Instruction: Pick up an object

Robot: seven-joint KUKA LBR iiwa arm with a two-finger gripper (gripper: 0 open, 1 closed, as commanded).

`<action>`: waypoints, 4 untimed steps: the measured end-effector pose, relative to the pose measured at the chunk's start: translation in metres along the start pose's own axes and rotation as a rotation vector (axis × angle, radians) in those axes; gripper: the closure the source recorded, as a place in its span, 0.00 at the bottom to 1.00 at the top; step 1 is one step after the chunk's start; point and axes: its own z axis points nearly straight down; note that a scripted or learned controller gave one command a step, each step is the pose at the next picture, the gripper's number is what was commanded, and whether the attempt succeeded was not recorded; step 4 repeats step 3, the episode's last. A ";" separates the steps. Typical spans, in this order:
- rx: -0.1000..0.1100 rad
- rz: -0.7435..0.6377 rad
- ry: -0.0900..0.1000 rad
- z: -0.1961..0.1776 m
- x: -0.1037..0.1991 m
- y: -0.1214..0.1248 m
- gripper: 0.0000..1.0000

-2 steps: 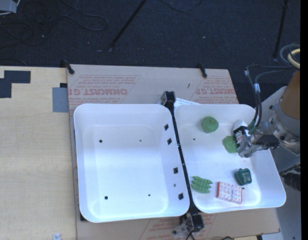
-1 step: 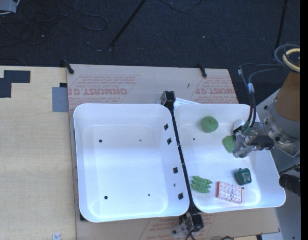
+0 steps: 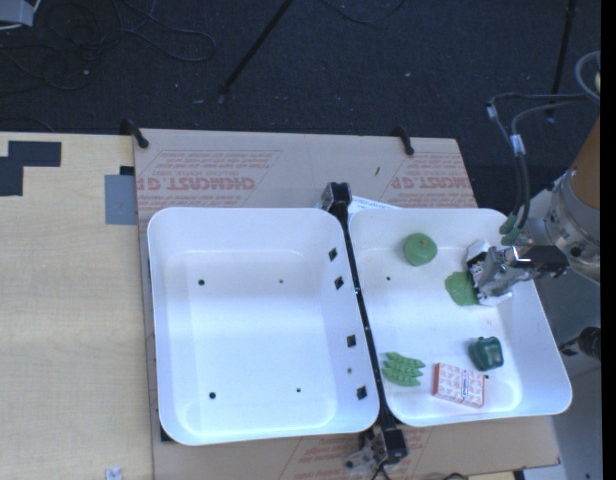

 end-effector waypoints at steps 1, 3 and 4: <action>-0.007 0.005 -0.004 -0.090 -0.053 0.028 1.00; 0.016 0.001 0.005 0.130 -0.131 0.094 1.00; 0.016 0.001 0.005 0.130 -0.131 0.094 1.00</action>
